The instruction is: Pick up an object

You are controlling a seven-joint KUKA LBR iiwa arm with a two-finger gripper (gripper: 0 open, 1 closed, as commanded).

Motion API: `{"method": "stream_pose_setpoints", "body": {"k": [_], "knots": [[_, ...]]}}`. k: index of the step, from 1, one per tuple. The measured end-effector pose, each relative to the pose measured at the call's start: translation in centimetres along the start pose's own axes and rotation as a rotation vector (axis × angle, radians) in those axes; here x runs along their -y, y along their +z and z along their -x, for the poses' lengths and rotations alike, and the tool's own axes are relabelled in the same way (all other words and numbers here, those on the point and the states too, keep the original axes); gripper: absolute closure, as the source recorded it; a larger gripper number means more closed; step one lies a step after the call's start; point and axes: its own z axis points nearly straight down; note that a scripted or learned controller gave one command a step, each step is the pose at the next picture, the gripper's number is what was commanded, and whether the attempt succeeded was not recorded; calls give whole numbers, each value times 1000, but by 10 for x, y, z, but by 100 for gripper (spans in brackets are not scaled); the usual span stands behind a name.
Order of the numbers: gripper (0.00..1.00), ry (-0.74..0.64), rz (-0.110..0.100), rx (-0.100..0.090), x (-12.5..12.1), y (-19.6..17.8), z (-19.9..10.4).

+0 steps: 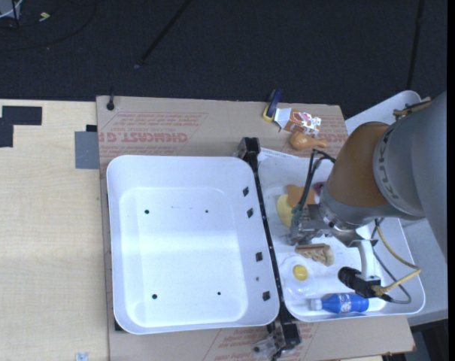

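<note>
My gripper [304, 232] reaches down into the right bin [407, 239], near its left-middle part. Just to its left lies a yellow rounded object [285, 210], with an orange block [295, 195] behind that. A tan, bread-like piece [320, 254] lies directly below the gripper tip, touching or nearly touching it. Nearer the front sit a white disc with a yellow centre [299, 271] and a blue bottle [344, 303] lying on its side. The wrist hides part of the bin floor.
The left bin [122, 194] stands beside the right one, split from it by a black-clipped divider [261, 224]. Behind the bins, on the cardboard, lie an orange item [301, 140], a white and red packet [304, 119] and a blue and yellow clip [271, 106].
</note>
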Motion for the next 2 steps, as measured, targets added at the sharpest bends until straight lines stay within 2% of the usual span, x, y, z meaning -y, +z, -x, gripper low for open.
{"method": "stream_pose_setpoints", "body": {"k": [1,2], "knots": [[0,0,0,0,0,0,0],[100,3,-3,-1,0,-10,1]]}}
